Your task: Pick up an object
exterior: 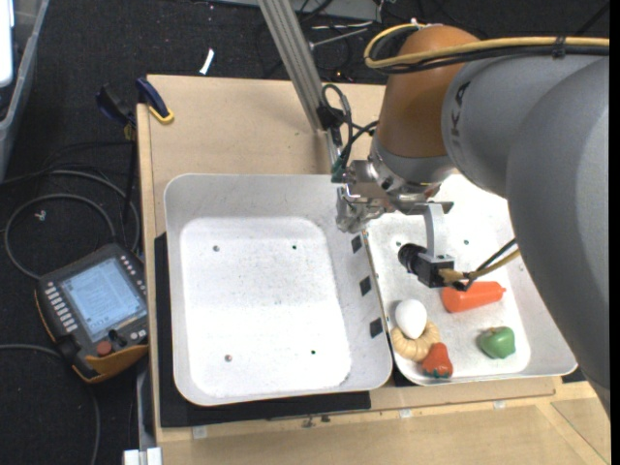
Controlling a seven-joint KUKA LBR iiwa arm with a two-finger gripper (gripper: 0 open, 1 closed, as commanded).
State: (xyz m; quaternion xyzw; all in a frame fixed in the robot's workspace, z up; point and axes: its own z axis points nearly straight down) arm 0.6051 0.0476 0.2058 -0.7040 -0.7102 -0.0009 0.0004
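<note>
End effector point(353, 211), grip unreadable, hovers at right bin's point(542, 355) eleven o'clock, likely staging for egg point(412, 316) at seven.

The arm point(523, 134) runs off the right edge and covers the far end of the right bin point(484, 231). The egg point(412, 316) hides part of a tan piece point(411, 348), too small to identify. The handset point(95, 303) on the floor has a blurred screen.

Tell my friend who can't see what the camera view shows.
A grey robot arm reaches in from the right, its gripper at the edge where the left bin meets the right bin, which holds a white egg, an orange carrot, a green pepper and a red thing.
</note>
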